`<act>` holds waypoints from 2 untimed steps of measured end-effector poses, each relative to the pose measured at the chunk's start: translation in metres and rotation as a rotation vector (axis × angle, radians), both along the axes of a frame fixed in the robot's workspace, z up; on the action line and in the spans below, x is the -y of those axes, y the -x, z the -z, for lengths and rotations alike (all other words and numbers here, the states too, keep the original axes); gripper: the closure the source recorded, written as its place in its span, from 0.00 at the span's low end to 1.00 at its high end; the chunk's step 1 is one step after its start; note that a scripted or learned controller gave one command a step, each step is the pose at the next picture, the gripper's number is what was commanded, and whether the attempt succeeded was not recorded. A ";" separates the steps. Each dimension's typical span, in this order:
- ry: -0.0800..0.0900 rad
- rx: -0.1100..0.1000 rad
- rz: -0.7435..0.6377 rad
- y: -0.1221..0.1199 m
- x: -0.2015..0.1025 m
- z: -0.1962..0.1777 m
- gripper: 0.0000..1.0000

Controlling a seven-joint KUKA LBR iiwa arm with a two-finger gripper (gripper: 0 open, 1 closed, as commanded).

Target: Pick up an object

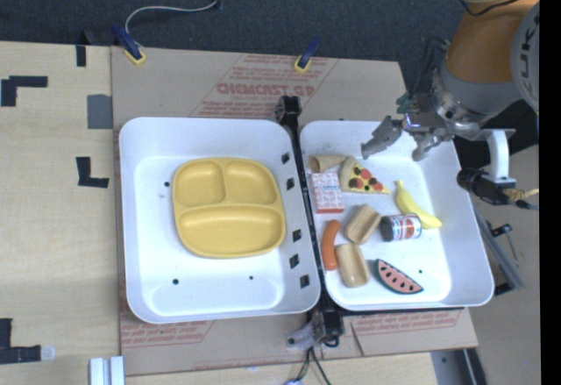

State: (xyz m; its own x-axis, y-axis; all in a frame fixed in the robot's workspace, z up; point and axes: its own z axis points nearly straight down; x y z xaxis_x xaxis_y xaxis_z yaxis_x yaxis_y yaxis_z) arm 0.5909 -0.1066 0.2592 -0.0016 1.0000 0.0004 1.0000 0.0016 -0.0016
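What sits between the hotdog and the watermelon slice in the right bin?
In the camera view, a bread roll lies between the hotdog and the watermelon slice, close beside the hotdog.

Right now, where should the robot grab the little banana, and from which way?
Grab the banana across its thin middle, coming straight down from above. It lies flat on the floor of the right bin, long and narrow, slanting toward the can beside its lower end. The hand hangs open above the bin's far edge, so it would probably need to turn to pinch across the banana's width.
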 end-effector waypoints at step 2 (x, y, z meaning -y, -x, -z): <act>0.002 0.006 0.001 -0.026 0.079 0.170 0.00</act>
State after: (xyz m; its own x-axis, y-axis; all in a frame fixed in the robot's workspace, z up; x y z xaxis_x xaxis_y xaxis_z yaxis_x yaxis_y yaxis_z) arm 0.6167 -0.1859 0.0889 -0.0010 1.0000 -0.0013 1.0000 0.0010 0.0047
